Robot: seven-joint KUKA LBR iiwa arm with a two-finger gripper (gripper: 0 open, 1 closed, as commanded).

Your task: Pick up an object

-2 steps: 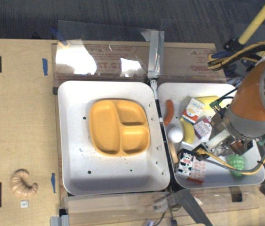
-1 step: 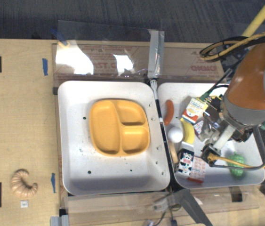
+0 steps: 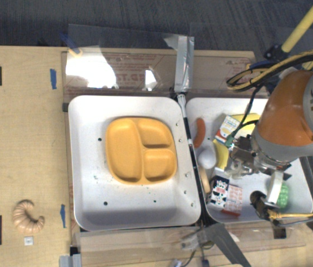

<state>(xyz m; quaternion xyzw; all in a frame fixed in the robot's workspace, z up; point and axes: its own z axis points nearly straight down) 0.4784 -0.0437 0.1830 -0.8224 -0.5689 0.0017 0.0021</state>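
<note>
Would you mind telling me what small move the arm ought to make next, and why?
Probably a short descent toward the clutter directly beneath it. The gripper hangs over the right bin, above the yellow item and cow-print box, with nothing visibly between its fingers, so no object appears picked. The left bin bears just an orange divided plate.

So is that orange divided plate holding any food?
Empty: the orange plate in the left bin shows three bare compartments.
</note>
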